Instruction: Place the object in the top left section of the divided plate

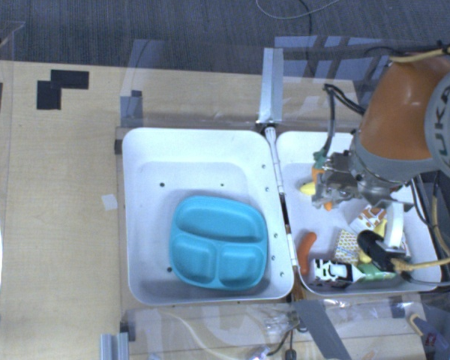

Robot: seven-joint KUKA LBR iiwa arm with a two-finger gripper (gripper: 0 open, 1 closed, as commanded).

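Two bins: white, side by side
Plate: blue divided plate (219,241) in left bin (146,223)
Gripper (331,190): low over right bin (294,156), finger state unclear
Objects: orange piece (306,250), other toys in right bin

light: even, bright, from overhead | shadows: soft, under the plate (219,241) at lower left and along the left bin (146,201) walls | glare: streak at far left edge; sheen on clear panels | focus: mildly soft overall, small items in right bin (292,152) indistinct
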